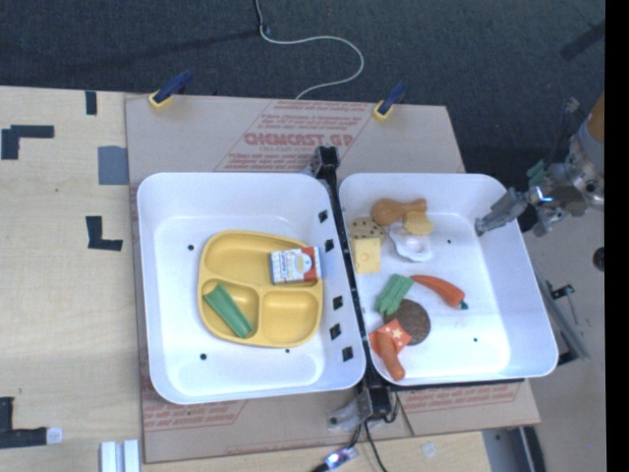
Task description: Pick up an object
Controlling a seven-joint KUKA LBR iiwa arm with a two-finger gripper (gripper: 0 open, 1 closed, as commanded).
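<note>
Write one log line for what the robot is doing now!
phase: before pick | gripper: above right bin far right rim, holding nothing seen | red pepper, fried egg: in right bin | yellow tray: in left bin

Toy foods (411, 273) lie clustered along the right bin's (511, 342) left side.

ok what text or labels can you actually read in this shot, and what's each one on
"CHEMGAR..." or similar, red print on the cardboard sheet behind the bins; letters blurred, so the reading is unsure.
Smaller red lines around it: too blurred to read.
Small carton in the yellow divided plate: printing too small to read.
</note>
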